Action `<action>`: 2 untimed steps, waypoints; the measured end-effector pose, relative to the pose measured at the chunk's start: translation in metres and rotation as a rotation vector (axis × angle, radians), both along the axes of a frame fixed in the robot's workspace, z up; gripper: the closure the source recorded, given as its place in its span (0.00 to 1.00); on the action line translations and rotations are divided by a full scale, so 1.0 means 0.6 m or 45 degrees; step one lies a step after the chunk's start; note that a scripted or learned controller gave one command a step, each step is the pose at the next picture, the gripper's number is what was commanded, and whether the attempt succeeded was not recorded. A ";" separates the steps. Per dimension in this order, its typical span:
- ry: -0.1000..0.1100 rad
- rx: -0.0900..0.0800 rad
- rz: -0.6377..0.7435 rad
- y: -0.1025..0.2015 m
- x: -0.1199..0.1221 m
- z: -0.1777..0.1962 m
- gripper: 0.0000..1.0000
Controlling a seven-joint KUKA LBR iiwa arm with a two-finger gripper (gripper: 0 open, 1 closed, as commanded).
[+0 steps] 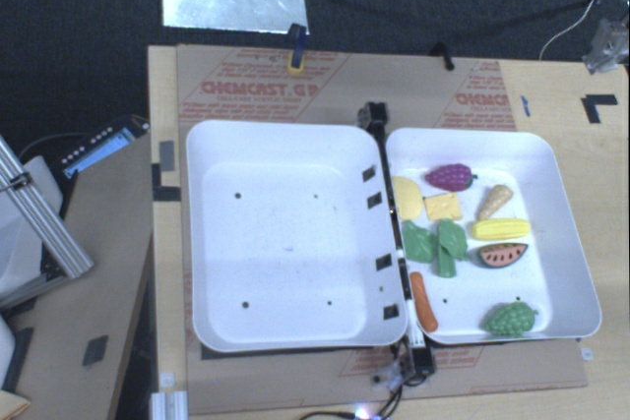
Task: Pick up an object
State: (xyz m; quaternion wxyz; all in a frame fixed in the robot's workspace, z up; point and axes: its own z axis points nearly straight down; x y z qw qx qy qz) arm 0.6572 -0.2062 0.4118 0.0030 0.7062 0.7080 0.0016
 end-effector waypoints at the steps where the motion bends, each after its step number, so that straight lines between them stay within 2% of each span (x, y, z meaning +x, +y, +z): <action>1: 0.003 0.001 0.003 0.044 0.011 0.006 1.00; 2: 0.008 0.002 -0.004 -0.002 -0.051 -0.017 1.00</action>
